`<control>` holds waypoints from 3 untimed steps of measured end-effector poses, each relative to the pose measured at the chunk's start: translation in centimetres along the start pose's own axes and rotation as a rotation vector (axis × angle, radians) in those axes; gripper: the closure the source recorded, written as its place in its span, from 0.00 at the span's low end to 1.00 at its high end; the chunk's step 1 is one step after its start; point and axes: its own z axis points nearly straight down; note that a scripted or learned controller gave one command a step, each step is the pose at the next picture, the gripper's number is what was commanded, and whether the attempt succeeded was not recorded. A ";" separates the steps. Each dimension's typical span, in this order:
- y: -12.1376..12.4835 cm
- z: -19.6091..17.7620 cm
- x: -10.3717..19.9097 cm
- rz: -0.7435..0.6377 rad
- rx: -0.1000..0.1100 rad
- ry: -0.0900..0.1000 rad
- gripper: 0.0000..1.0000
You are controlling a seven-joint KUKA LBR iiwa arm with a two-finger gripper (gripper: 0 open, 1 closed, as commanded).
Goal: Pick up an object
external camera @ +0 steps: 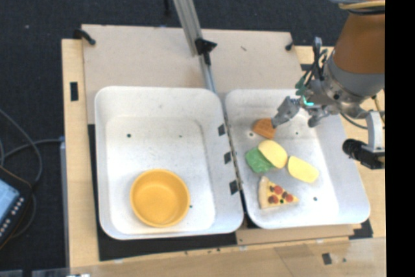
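The right bin point(337, 204) holds several toy foods. A small orange-brown piece point(264, 128) lies near its back left. In the middle, a yellow lump point(273, 154) leans on a green piece point(257, 162), and a second yellow lump point(303, 169) lies to their right. A pizza slice point(275, 194) rests near the front. My gripper point(301, 117) hangs over the back of this bin, open, with nothing between its fingers. Its left finger point(285, 113) ends just right of and above the orange-brown piece.
A yellow bowl point(159, 197) sits at the front of the left bin point(117, 113). A slanted metal rail point(185, 3) runs down to the gap between the bins. The arm's orange-banded body point(360, 42) looms at the right.
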 end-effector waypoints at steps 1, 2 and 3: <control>0.1 5.9 -0.5 0.002 0.002 -0.001 0.00; 0.8 11.8 -0.3 0.004 0.006 -0.002 0.00; 0.5 17.7 -1.1 0.003 0.002 -0.004 0.00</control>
